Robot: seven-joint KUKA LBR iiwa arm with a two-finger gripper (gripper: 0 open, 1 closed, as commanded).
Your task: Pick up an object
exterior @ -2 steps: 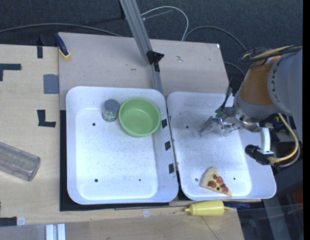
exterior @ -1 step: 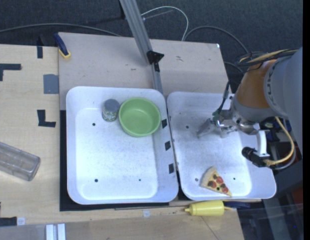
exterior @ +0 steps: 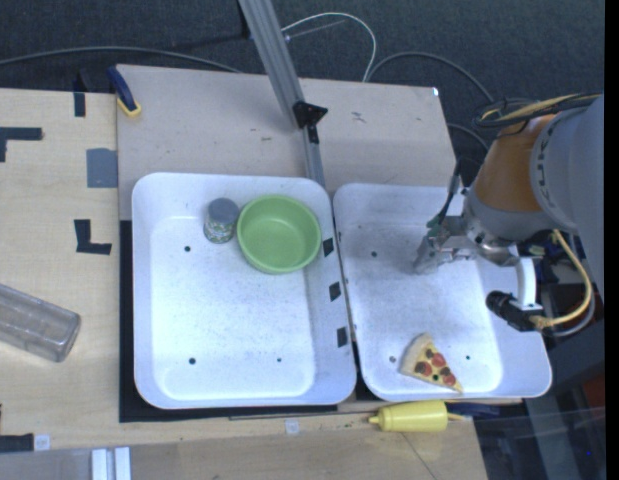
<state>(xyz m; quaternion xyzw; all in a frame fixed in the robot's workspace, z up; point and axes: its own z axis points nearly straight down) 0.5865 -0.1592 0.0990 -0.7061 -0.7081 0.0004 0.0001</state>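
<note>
Even, fairly bright overhead light; the white bins (exterior: 169, 368) look slightly washed out, shadows are faint, and the whole picture is soft and grainy.

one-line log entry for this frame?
gripper over right bin, nothing held | pizza slice near front | green bowl, can left bin

The wooden bench (exterior: 239, 118) carries 2 shallow white bins: the left bin (exterior: 149, 268) and the right bin (exterior: 389, 208), touching side by side. A clear plastic container (exterior: 29, 320) lies near its left edge, and a yellow mustard bottle (exterior: 414, 417) lies along its front edge.
</note>
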